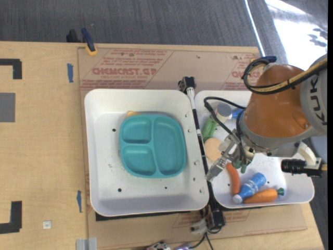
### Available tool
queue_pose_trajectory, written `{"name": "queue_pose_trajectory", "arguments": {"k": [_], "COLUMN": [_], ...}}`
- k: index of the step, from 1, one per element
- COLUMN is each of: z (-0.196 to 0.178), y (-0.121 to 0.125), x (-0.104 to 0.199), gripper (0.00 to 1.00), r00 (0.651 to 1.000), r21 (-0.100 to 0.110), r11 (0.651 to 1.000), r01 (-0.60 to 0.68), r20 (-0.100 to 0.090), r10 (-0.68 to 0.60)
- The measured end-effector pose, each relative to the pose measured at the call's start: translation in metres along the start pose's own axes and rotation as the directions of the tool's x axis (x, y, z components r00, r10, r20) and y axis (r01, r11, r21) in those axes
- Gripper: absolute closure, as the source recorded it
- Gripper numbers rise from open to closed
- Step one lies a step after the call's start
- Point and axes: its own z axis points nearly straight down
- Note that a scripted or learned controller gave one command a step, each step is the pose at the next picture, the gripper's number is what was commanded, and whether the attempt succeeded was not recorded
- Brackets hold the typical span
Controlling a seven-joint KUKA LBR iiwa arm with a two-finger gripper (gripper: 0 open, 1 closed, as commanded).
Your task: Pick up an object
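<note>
My gripper (222, 159) hangs over the left part of the right bin (301, 197), just below a beige round object (212, 149). It looks open, with nothing between its fingers. An orange carrot-like piece (234, 177) lies right beside it. Further right lie a blue bottle (253, 184) and a second orange carrot (263, 195). A green item (210, 127) sits by the bin's left wall. The arm's orange band hides the middle of this bin.
The left bin (99, 139) holds a teal divided plate (153, 145). A black cable (195, 121) runs along the ridge between the bins. Both bins rest on a cardboard sheet (125, 66) on the wooden bench.
</note>
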Motion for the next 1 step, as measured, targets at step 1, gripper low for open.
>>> {"name": "queue_pose_trajectory", "arguments": {"k": [1], "z": [-0.0001], "y": [-0.0063], "x": [0.0022], "gripper": [0.00], "r00": [0.902], "r21": [0.000], "r11": [0.902], "r01": [0.432], "r20": [-0.001], "r10": [-0.432]}}
